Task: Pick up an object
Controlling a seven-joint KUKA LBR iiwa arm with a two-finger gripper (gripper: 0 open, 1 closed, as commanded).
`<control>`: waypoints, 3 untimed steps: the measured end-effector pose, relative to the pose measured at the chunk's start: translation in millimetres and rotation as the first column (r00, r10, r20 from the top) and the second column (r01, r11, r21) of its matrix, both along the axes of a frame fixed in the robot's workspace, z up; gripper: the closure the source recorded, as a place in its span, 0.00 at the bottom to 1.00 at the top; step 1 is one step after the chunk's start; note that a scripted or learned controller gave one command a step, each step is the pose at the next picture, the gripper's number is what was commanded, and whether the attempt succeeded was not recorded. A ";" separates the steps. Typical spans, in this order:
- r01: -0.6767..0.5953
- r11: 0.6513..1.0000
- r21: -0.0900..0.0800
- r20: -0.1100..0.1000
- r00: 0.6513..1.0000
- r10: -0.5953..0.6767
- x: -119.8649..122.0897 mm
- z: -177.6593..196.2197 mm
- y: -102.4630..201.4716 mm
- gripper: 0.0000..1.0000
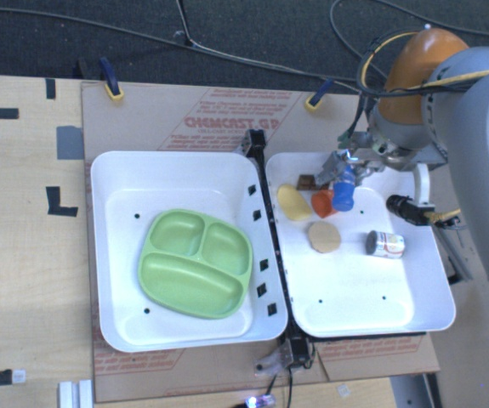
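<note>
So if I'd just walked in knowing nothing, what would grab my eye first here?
Probably the green divided plate lying alone in the left bin. Next, the grey arm with its orange band, whose gripper hangs over a cluster of small things at the back of the right bin, beside a blue object.

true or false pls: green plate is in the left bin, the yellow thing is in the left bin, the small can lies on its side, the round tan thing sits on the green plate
1. The green divided plate is in the left bin. True.
2. The yellow object is in the left bin. False: it lies in the right bin, near the divider.
3. The small can lies on its side. True.
4. The round tan object sits on the green plate. False: it rests on the right bin's floor, between the yellow object and the can.
</note>
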State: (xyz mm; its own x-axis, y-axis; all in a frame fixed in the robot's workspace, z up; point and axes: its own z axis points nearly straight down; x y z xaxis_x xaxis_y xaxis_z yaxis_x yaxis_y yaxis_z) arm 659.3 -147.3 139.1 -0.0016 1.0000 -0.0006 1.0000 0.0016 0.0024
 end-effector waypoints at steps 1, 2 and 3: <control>0.001 1.000 0.000 0.001 1.000 -0.001 -6.4 45.8 0.5 1.00; 0.000 1.000 -0.001 0.002 1.000 0.000 -4.6 91.8 -6.3 1.00; -0.004 1.000 0.001 -0.003 1.000 0.004 -7.3 91.6 49.7 1.00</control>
State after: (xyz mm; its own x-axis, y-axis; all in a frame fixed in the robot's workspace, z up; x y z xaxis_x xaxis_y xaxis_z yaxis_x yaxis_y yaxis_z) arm 652.0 -97.6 230.6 -0.0054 1.0000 0.0006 1.0000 0.0054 -0.0011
